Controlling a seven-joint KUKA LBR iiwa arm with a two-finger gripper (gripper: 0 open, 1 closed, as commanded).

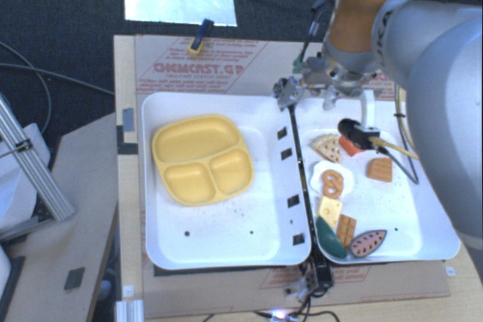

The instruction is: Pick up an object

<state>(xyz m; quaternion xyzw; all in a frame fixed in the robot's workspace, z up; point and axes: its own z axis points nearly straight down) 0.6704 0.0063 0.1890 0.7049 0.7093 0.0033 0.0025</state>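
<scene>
Looking down on a desk [226, 56] carrying two white bins side by side. Lying in the left bin [226, 231], a yellow tray [202, 159]. Sitting in the right bin [411, 216], mostly along its left side, toy foods: pizza [327, 145], pretzel [331, 181], cheese [329, 207], cracker [346, 228], watermelon [368, 242], toast [379, 169]. Hanging over that bin's far left corner, beyond the pizza, the tool [311, 89]; open or closed, impossible to tell.

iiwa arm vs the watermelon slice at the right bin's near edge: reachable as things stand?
Likely yes. The watermelon slice lies flat with nothing on top; only the cracker sits close at its left end.
</scene>
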